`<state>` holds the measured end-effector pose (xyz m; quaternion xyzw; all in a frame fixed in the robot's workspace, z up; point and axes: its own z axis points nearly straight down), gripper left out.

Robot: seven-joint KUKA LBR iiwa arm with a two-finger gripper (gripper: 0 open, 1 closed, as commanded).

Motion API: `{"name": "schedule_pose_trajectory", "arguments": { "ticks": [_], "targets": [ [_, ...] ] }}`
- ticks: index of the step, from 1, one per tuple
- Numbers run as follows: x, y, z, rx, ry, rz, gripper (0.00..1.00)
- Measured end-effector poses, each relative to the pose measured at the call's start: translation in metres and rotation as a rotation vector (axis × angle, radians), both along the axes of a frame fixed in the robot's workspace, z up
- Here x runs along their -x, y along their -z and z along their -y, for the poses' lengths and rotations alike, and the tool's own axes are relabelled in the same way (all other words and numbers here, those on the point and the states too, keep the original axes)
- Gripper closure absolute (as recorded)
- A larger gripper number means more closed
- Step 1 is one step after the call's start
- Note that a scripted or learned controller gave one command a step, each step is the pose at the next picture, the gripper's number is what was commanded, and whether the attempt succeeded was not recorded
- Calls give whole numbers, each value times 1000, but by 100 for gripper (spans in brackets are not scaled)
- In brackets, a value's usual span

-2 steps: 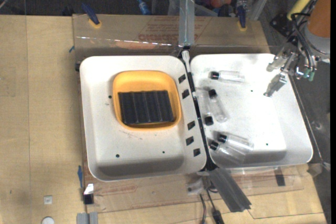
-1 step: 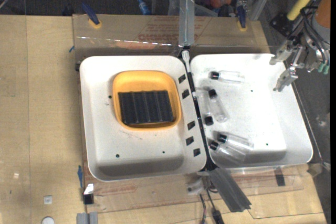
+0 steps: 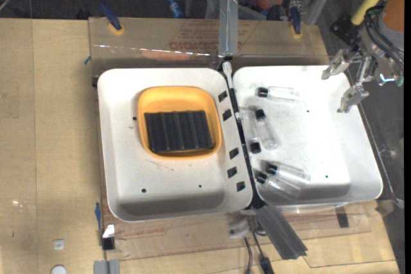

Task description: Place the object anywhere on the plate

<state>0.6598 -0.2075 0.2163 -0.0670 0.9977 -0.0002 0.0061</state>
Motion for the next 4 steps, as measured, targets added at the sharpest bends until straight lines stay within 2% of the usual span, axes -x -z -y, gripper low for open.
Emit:
{"name": "schedule_pose_trajectory", "arguments": {
  "ticks": [1,3,4],
  "targets": [
    [-4,18,4,2,-318,-3,0],
    [-10,-5,12,7,-686,0,0],
    [-8,14,13,5,-1011,-5,0]
  ]
}}
